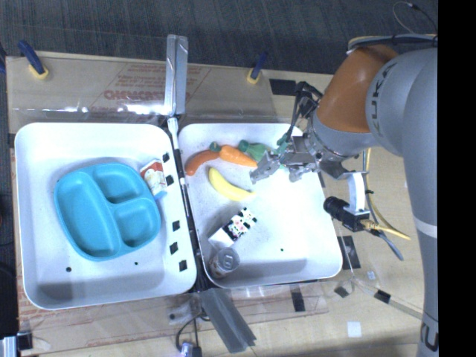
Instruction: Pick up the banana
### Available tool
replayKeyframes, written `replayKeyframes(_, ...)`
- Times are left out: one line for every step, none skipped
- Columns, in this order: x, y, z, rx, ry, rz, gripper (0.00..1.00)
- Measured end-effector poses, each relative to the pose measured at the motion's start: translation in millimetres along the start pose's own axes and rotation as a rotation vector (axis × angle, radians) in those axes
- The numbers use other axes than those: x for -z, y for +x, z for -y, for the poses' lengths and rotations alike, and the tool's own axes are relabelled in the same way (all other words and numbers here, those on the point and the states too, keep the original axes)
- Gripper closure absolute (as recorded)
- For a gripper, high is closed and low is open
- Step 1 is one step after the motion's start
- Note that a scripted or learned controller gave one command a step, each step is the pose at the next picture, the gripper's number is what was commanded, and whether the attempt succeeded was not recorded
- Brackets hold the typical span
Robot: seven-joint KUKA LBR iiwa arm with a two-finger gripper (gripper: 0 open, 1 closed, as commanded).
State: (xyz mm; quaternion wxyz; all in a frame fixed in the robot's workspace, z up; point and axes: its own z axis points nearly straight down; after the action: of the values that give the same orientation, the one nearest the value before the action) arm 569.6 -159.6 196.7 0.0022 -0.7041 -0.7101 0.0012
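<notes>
The grey arm with its orange band reaches in from the right and ends over the upper right part of the right-hand shallow white bin point(320, 262). Its metal two-finger end effector point(281, 168) hangs there with the fingers spread apart: one finger point(263, 171) points down-left toward the fruit, the other point(301, 171) sits further right, and nothing is between them. The small yellow curved banana point(226, 185) lies on the bin floor just left of the nearer fingertip, close to it, though contact cannot be made out. Above the banana lie an orange plastic carrot point(236, 155) with a green leafy top point(256, 152), and a second orange curved piece point(196, 161) near the bin's left wall. Lower in the same bin are a small black-and-white patterned block point(241, 224) and a grey round metal can point(224, 260) near the bottom left corner. The left-hand white bin point(44, 274) holds a light blue divided plastic tray point(108, 208) and a small red-and-white packet point(154, 177) against its right wall. Both bins sit on the bench point(375, 270).
</notes>
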Motion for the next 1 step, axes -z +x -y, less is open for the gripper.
replayKeyframes(-105.8,41.0,-12.5,0.08,-0.001,0.002,0.0)
